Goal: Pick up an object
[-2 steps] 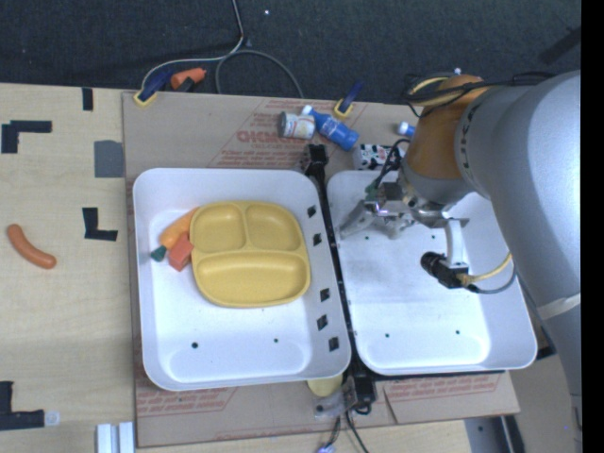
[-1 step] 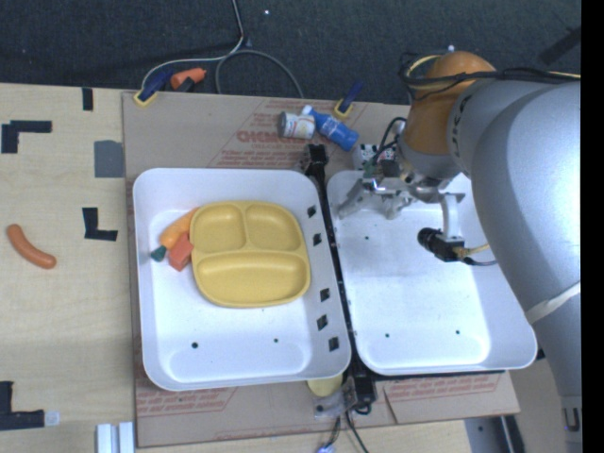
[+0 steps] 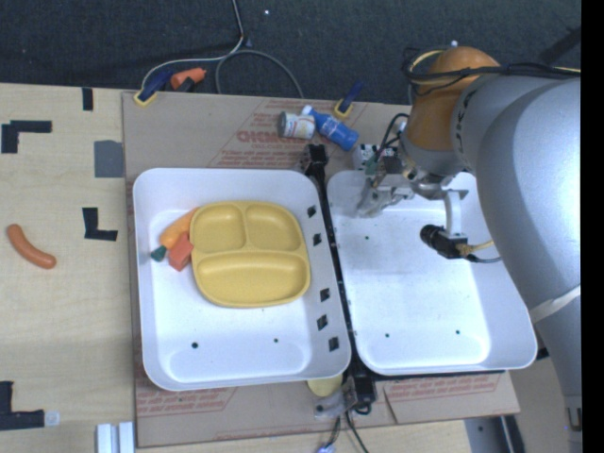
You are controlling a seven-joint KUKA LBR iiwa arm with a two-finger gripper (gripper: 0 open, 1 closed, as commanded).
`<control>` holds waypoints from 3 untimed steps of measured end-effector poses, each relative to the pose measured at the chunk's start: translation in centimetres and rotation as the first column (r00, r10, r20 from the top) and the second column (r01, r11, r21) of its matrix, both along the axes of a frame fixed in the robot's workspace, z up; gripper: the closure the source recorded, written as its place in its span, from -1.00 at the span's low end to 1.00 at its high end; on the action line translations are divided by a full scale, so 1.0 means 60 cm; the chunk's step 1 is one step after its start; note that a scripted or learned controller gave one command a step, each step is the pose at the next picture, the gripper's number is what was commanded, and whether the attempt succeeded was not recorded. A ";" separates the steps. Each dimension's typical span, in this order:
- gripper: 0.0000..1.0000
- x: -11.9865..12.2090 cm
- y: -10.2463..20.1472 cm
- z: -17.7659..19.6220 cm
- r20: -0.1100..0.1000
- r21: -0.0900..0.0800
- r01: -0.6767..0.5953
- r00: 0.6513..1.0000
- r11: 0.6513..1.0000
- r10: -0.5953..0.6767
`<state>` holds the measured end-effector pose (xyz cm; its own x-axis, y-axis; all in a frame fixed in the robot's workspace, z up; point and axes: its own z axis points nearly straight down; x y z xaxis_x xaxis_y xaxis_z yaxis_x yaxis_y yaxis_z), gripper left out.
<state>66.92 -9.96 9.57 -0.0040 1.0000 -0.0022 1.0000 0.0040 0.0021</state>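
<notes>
- The gripper point(image 3: 371, 199) hangs low over the far left corner of the right bin point(image 3: 425, 310), close to the wall it shares with the other bin. Its tips are small and blurred against the white floor, so whether it is open or closed cannot be told, and nothing can be seen in its grasp.
- The arm point(image 3: 528, 177) comes in from the right as a broad grey mass over that bin's right side, with the orange band point(image 3: 444, 102) just above the wrist.
- The left bin point(image 3: 236, 347) sits just beside the right one, their walls touching along the middle.
- A yellow divided plate point(image 3: 250, 253) lies flat in the far half of the left bin, well apart from the gripper, with three compartments facing up.
- An orange toy piece point(image 3: 176, 230) rests against the plate's left edge, with a red piece point(image 3: 179, 256) touching it just below and a small green bit point(image 3: 158, 253) at their left.
- Both bins stand on a brown cardboard sheet point(image 3: 236, 135).
- On the sheet behind the bins, near the gripper, lies a blue and white bottle point(image 3: 319, 125) on its side.
- A blue clamp point(image 3: 349, 97) and an orange-handled clamp point(image 3: 172, 81) grip the sheet's far edge.
- A reddish sausage toy point(image 3: 30, 245) lies alone on the bench far to the left.
</notes>
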 end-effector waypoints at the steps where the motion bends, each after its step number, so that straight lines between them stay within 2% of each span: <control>1: 1.00 -0.069 0.128 0.158 0.004 0.006 -0.004 1.000 1.000 0.004; 2: 1.00 -0.010 0.003 0.195 0.002 -0.002 0.007 1.000 1.000 -0.007; 3: 1.00 -0.071 0.151 0.144 -0.008 0.005 -0.004 1.000 1.000 0.004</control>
